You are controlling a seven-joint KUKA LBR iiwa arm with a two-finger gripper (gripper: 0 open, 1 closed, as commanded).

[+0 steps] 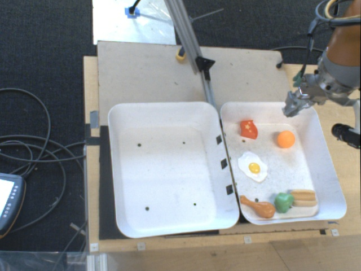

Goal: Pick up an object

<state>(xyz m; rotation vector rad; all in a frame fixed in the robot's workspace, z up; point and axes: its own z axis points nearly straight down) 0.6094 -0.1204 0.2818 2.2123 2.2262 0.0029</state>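
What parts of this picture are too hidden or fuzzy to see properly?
- Gripper, camera view: small and blurred, so open or shut cannot be told.
- Arm, camera view: cut off by the right edge.
- Green toy, camera view: too small to say what food it is, and it covers one end of the hot dog.
- Screen device, camera view: cut off by the left edge.

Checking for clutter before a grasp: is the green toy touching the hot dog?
Touching. The camera view shows the green toy pressed against the hot dog's left end, no white bin floor between them.
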